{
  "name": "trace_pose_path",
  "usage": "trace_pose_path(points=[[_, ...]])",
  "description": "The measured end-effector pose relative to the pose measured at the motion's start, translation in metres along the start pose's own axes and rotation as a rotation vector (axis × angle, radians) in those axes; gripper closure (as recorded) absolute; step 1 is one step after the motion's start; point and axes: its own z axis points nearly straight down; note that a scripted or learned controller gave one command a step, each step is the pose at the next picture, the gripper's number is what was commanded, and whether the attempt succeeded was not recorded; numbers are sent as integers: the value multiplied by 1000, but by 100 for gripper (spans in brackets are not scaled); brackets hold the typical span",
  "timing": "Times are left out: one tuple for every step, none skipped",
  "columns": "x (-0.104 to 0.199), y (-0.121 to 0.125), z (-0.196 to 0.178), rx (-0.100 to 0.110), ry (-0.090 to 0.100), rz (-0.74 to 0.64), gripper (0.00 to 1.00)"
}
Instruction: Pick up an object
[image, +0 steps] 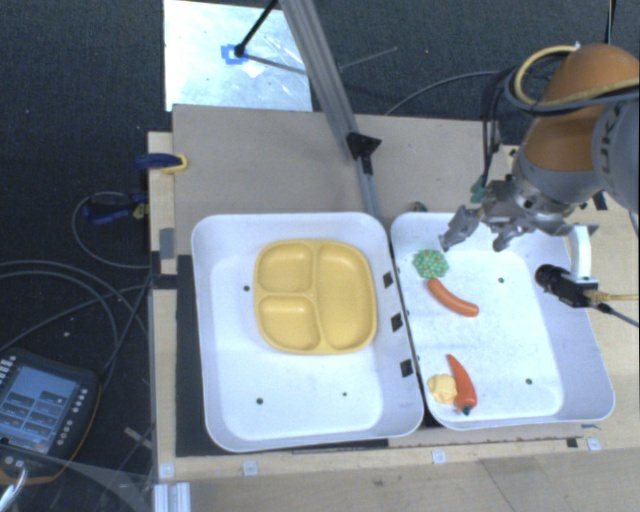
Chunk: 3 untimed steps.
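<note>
In the right bin (560, 350) lie a green broccoli piece (431, 264), an orange-red sausage (453, 298), a red carrot-like piece (462, 383) and a small yellow piece (440, 386). My gripper (483, 233) hangs over the bin's far edge, just up and to the right of the broccoli. Its two fingers stand apart, open, with nothing between them.
The left bin (230, 390) holds a yellow three-compartment plate (315, 296). A grey pole (330, 80) slants down from the top to the gap between the bins. A black fitting (563, 284) sticks in over the right bin's right rim.
</note>
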Motion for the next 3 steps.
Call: trace_pose_path(points=[[0,-2,42,-1,0,0,0],[1,4,86,-1,0,1,0],[1,6,72,-7,1,1,100]])
